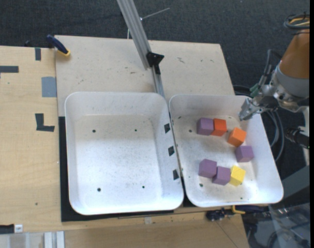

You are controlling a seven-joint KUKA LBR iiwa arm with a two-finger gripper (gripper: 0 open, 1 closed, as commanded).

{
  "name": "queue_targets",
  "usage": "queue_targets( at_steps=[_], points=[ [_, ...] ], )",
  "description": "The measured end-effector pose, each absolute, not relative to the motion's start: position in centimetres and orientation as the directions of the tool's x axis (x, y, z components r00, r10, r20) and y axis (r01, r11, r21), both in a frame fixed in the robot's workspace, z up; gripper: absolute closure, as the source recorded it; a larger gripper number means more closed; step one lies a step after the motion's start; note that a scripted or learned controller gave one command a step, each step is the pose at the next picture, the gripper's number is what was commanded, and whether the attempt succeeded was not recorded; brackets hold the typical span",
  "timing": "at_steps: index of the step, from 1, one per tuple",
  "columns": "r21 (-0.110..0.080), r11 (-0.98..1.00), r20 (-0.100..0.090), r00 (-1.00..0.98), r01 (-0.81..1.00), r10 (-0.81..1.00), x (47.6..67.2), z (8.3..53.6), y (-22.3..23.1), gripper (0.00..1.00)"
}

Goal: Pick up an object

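My pincer (247, 112) hangs over the upper right corner of the right bin (265, 190), at the frame's right side; I cannot tell its state. Just below and left of it lie an orange cube (237, 136), another orange cube (220, 126) touching a purple cube (205, 126). Lower down sit three more purple cubes and a yellow cube (238, 175).

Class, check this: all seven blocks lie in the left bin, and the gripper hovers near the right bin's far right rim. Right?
Wrong bin. The camera view shows the blocks in the right bin, not the left bin. The gripper does hover near the right bin's far right rim.
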State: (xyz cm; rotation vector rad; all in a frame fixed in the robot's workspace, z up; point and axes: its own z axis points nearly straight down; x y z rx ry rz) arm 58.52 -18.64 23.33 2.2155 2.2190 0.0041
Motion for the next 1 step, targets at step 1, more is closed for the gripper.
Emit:
queue_targets(
  at_steps=[1],
  points=[
    [0.003, 0.002, -0.001, -0.002, 1.000, 1.000, 58.61, 26.74, -18.60, 1.00]
  ],
)
